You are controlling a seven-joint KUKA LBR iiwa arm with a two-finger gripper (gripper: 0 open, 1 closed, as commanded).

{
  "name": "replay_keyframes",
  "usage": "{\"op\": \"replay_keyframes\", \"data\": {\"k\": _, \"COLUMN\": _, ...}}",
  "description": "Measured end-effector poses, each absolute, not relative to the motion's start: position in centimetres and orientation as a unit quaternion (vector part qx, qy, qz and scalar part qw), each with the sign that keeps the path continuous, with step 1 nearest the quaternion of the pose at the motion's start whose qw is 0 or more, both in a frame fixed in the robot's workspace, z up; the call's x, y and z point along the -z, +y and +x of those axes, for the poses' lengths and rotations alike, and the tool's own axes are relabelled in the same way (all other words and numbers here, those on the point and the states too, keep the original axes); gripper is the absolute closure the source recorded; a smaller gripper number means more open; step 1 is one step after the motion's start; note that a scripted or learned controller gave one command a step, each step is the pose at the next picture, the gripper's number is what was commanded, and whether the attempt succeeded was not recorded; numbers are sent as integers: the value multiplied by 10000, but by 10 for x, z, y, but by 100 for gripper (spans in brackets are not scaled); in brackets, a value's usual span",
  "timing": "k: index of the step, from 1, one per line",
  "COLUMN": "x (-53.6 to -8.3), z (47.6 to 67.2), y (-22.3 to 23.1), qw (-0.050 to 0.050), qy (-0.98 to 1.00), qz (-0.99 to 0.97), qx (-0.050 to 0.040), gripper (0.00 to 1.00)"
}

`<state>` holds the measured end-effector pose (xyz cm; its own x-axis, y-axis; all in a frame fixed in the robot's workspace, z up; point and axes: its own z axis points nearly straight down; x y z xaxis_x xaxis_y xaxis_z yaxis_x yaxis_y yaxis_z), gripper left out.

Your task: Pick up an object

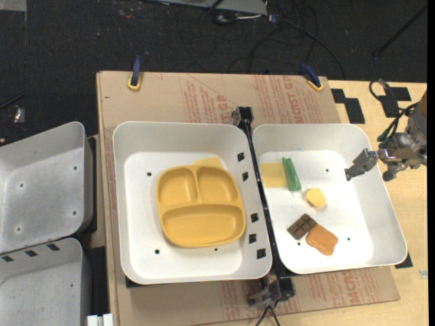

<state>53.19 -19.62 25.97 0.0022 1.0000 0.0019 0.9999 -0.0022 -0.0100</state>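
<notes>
White right bin (380,202) holds green stick (291,174), yellow pad (272,175), yellow lump (316,197), brown block (302,227), orange piece (322,240). End effector (376,165) released, fingers spread, grasping nothing, over bin's right rim. Yellow divided tray (201,206) in left bin (136,182).

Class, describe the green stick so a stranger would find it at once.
Find the right-hand shallow white bin. Near its upper left lies the slim green plastic stick, its left side against a flat pale yellow square. It is the bin's one green, long, narrow item; the others are yellow, brown or orange.
</notes>
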Motion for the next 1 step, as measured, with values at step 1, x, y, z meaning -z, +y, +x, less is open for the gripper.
{"op": "replay_keyframes", "data": {"k": 1, "x": -265, "z": 534, "y": -196, "qw": -2, "qy": -7073, "qz": -7069, "qx": -3, "gripper": 0}}
